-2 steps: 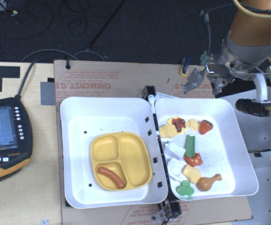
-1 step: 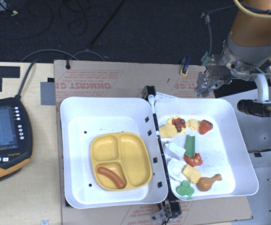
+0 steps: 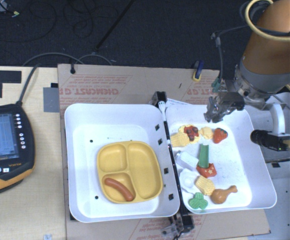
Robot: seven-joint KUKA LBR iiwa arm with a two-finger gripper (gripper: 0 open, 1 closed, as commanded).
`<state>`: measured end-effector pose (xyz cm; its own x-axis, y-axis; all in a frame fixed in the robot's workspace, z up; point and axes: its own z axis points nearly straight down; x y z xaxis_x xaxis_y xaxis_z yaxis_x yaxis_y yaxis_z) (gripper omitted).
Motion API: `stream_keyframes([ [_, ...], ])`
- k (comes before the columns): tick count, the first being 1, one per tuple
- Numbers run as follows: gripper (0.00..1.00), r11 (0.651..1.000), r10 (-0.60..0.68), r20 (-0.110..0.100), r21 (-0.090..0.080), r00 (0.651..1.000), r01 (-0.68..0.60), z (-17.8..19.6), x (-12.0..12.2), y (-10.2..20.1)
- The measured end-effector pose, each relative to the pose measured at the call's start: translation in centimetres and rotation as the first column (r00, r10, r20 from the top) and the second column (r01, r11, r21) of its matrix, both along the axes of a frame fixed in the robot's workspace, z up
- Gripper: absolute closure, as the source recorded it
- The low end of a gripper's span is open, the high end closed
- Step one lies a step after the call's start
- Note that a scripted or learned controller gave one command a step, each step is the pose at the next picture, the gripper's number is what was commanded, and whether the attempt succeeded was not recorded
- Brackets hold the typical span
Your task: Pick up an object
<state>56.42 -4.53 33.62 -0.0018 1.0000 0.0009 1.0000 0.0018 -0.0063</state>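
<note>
Nothing is lifted yet. The end effector (image 3: 218, 115) hangs over the right bin's (image 3: 257, 156) upper edge, right of frame centre, apparently empty; how wide it stands I cannot tell. The toy food (image 3: 201, 159) lies below it, so the grasp remains.

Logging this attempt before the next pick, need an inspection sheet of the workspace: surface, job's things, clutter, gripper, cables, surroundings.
Surface: two white bins side by side, left bin and right bin, on cardboard.
Job's things: toy food in the right bin, including strawberry, corn, drumstick, green stick.
Clutter: yellow divided plate in the left bin, holding a sausage.
Grippers: gripper above the right bin's far edge, holding nothing visible.
Cables: black cables on the dark floor behind.
Surroundings: teach pendant at left.
</note>
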Motion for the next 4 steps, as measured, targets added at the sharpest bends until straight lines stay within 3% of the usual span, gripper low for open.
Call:
stream_keyframes([
  [1,1.0,1.0,0.0,0.008,0.001,1.0,0.0,6.6,-9.2,1.0],
  [2,1.0,1.0,0.001,-0.016,0.001,1.0,-0.001,-12.3,-9.2,5.7],
  [3,1.0,1.0,0.009,0.018,0.005,1.0,-0.009,2.5,-8.5,13.4],
  [4,1.0,1.0,-0.004,0.008,-0.001,1.0,0.004,6.7,-8.8,9.3],
])
